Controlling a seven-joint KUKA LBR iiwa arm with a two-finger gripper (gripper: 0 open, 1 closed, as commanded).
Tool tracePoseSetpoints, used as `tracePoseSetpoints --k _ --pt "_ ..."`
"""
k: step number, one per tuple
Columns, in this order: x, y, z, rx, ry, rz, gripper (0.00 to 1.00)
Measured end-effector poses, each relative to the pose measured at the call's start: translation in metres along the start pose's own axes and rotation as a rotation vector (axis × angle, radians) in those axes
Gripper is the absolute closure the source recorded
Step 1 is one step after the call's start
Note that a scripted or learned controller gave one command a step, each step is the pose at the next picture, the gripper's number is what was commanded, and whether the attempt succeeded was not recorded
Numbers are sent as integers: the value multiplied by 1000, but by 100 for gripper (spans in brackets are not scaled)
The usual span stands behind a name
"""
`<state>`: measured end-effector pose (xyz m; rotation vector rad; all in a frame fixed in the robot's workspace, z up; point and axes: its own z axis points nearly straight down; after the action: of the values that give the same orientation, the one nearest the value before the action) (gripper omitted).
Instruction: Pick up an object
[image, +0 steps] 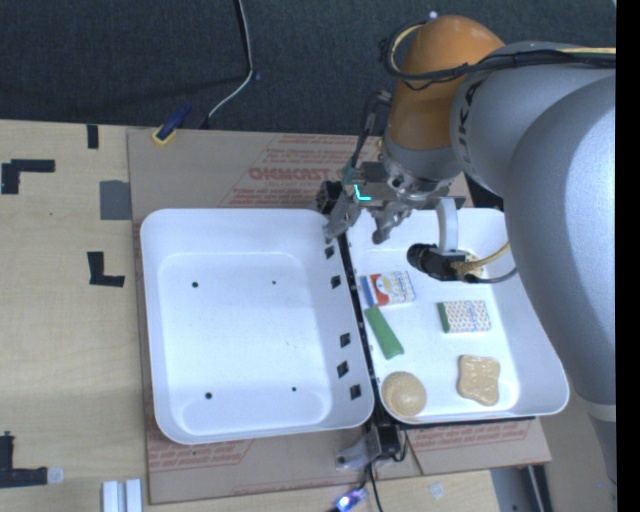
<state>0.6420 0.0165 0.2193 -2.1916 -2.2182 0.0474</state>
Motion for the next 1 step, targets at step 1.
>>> tracePoseSetpoints --k 1 --pt "0 0 0 0 0 0 0"
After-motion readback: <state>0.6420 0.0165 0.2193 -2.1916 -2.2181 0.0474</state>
